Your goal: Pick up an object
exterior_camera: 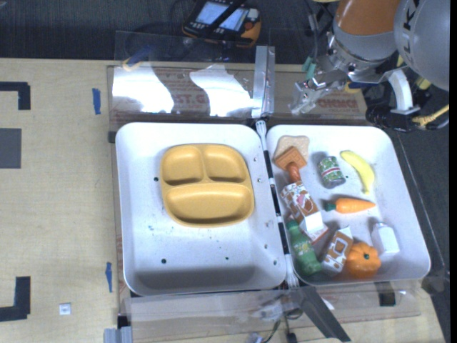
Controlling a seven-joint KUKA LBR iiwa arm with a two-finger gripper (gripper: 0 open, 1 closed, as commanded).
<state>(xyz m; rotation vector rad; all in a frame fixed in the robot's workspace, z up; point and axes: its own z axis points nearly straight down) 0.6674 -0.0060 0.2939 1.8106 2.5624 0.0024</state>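
While the arm (400, 20) hangs above the far edge of the right bin (408, 191), grey with its orange band showing near the top of the view, its gripper (312, 95) sits just past that bin's back rim, over the bench rather than over the contents. Fingers point down and toward the left; whether they are spread or closed cannot be told from this angle, and nothing is seen between them. Right bin holds a crowd of toy food: a slice of bread (293, 147) at the back left corner, a small green can (331, 171) beside it, a banana (359, 168) toward the back right, a carrot (351, 206) lying across the middle, a red-and-white carton (301, 202) along the left wall, a green bottle (303, 249) near the front left, a small house-printed box (335, 252) touching an orange fruit (364, 259) at the front, and a white block (386, 237) near the right wall. Left bin (136, 213) carries a yellow divided tray (207, 184), three compartments, set toward the back. A handheld pendant (221, 21) lies beyond the bins.
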